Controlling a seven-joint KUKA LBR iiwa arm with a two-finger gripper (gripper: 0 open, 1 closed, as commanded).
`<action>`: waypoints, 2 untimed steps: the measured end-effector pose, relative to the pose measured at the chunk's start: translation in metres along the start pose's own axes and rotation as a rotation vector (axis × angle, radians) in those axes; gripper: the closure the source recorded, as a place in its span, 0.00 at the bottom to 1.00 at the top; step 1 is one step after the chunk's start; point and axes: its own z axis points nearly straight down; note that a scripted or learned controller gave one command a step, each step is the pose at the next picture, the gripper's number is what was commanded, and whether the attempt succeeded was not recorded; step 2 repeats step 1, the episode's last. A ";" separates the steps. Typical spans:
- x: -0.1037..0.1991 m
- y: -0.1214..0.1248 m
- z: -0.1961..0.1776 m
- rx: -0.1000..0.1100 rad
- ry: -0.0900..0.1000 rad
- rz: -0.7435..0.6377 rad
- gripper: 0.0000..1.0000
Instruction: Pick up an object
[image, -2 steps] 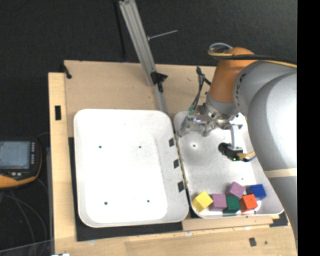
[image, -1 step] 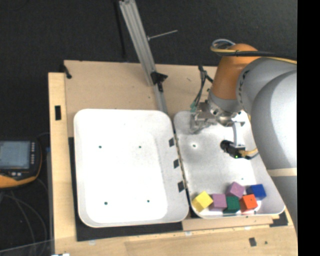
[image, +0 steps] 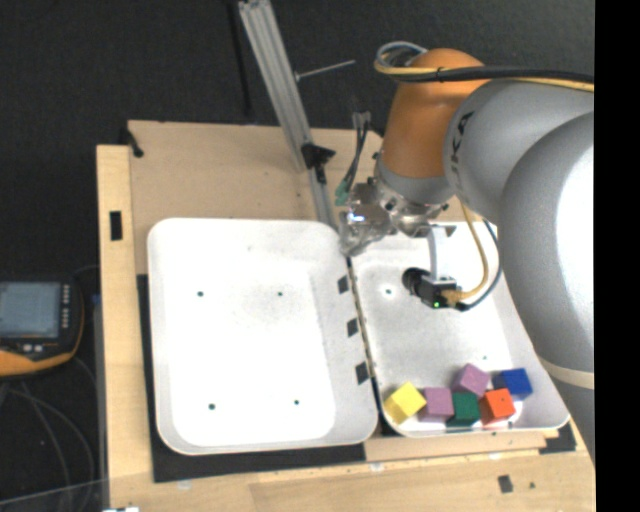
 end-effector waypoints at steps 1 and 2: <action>0.084 -0.012 0.006 0.008 0.000 0.000 1.00; 0.084 -0.012 0.006 0.008 0.000 0.000 1.00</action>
